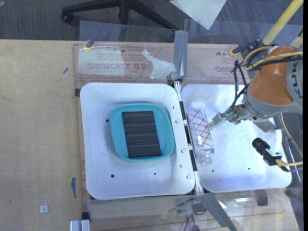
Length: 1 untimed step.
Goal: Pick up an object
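I can make out faint red print on the clear sheet (pixel 118 66), roughly "CHEMCAST GS", washed out, so I'm not certain. Dark letters "KU" sit on the arm (pixel 272 83), cut by the frame's edge.

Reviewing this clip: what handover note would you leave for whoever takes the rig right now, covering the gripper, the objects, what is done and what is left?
Gripper: low in the right bin, its tip just right of the clear packet with red lattice print. Whether it is open or shut cannot be told.
Packet: lying along that bin's left wall, not lifted.
Left bin: teal tray with a dark ribbed block on it, away from the arm.
Done: approach to the packet.
Left: grasp and lift.
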Each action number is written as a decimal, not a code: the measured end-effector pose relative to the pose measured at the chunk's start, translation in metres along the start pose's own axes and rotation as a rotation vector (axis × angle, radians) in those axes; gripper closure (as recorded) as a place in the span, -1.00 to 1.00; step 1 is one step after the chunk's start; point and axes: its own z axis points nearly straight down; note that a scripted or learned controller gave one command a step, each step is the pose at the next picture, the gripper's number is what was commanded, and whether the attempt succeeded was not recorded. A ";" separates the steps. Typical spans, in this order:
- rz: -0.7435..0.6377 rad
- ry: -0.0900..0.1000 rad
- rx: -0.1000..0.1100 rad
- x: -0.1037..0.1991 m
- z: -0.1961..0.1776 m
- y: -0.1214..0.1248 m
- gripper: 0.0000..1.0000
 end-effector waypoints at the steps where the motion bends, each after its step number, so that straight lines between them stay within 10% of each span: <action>1: -0.123 -0.011 0.010 -0.006 0.011 -0.003 -1.00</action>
